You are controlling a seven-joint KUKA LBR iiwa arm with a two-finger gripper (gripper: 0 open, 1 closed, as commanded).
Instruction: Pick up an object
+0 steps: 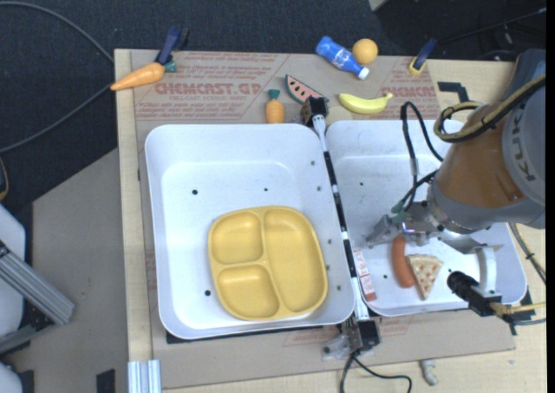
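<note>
Carrot [139, 78]: orange toy with a green top, lying at the bench's [104, 235] far left corner, tip over the edge.
Board lettering [211, 88]: red print along the far edge, reading roughly "CHEMCAST"; the rest is too faint to read.
Left bin [173, 174]: shallow white plastic with rounded corners.
Yellow tray [267, 261]: glossy, rounded, three compartments, resting toward the left bin's near edge.
Small orange piece [275, 110]: on the far edge behind the left bin; kind unclear.
Watermelon slice [301, 88]: red wedge with a dark rind, beside the orange piece.
Blue bottle [340, 56]: lying on its side at the far edge, white cap; label unreadable.
Orange ball [366, 50]: round, touching the bottle.
Banana [364, 103]: yellow, curved, just behind the right bin's [373, 148] far rim.
Sausage [402, 263]: red-orange, smooth, lying near the right bin's near edge.
Pizza slice [425, 276]: tan wedge with red spots, just beside the sausage.
Gripper [395, 228]: grey, low over the right bin, directly above the sausage's far end; finger spread cannot be told, the wrist hides much of it.
Arm [486, 166]: orange-banded, cut off at the right.
</note>
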